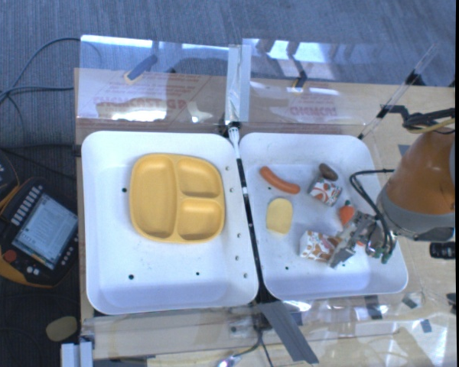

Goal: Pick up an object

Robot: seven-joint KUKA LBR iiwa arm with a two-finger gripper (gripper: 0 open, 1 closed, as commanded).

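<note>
patterned packet (317, 245) near bin (321, 287) edge

2 white bins (99, 228), 1 yellow tray (176, 197), 5 small items (279, 180) in rt bin.

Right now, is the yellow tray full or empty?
Empty. The yellow tray shows bare compartments; the food lies in the right bin.

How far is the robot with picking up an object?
Done: the gripper is low in the right bin, beside the patterned packet. In hand: nothing visibly lifted. Left: grasping and raising an item; sausage and yellow piece lie untouched.
</note>
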